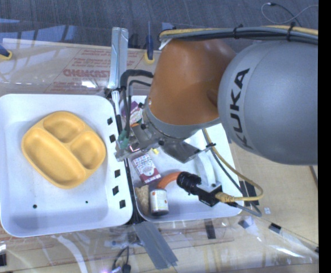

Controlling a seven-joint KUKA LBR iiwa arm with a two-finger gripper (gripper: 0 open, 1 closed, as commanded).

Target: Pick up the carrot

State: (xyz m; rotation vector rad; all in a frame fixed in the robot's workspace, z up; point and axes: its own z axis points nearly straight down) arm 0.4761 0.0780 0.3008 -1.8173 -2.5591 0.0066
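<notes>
The grey KUKA arm (268, 95) looms over the right bin (222, 209), hiding its gripper; its grasp cannot be told. The carrot (168, 181) lies in that bin, beneath the wrist, beside a small can (158, 201).

robot lab | KUKA arm (268, 95) | taped bench (69, 70) | white bins (12, 209)
</notes>
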